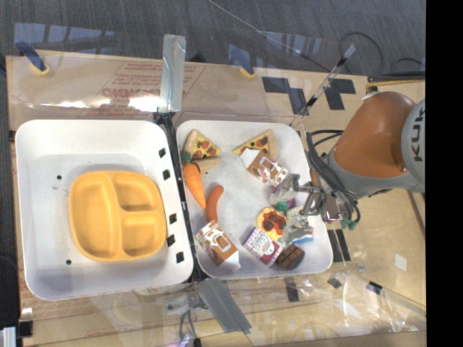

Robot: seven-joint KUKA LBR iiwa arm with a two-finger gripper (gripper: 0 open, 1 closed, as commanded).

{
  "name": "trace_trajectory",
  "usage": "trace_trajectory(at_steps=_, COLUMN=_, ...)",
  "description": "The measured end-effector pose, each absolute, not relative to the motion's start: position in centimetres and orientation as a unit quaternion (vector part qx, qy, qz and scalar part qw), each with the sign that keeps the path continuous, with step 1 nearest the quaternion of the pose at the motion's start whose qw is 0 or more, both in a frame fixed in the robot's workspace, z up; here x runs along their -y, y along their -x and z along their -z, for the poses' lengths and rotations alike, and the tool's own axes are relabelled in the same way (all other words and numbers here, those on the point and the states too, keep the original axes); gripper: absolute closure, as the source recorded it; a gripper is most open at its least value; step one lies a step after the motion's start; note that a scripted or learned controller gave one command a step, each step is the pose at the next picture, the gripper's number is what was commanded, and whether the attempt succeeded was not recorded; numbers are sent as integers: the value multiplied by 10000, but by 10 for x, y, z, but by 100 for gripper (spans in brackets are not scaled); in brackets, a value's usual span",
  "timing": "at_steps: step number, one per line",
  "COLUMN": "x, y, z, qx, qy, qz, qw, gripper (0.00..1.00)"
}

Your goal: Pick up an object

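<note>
Hovering at the right white bin's [189, 137] right edge, the metal two-finger gripper [304, 207], finger state indeterminable, risked snagging crowded toy packets [262, 243].

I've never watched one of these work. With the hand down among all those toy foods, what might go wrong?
The hand sits at the right bin's crowded right side, where a tart, a purple packet and a chocolate piece lie close together. It may pinch two, or shove one away. It is also near the bin's wall and could bump it.
</note>
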State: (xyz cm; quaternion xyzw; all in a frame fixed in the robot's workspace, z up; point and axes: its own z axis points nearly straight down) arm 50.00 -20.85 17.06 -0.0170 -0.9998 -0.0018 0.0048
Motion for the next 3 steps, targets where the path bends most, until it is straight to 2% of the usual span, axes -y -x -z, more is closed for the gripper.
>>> trace_trajectory(at_steps=1, x=184, y=-477, z=-110, qx=9964, qy=849, qz=7, qw=10, gripper=0)
trace_trajectory(at_steps=2, x=172, y=-493, z=-93, qx=9967, qy=809, qz=0, qw=-4, gripper=0)
trace_trajectory(at_steps=3, x=171, y=-495, z=-104, qx=9970, qy=769, qz=-1, qw=-12, gripper=100)
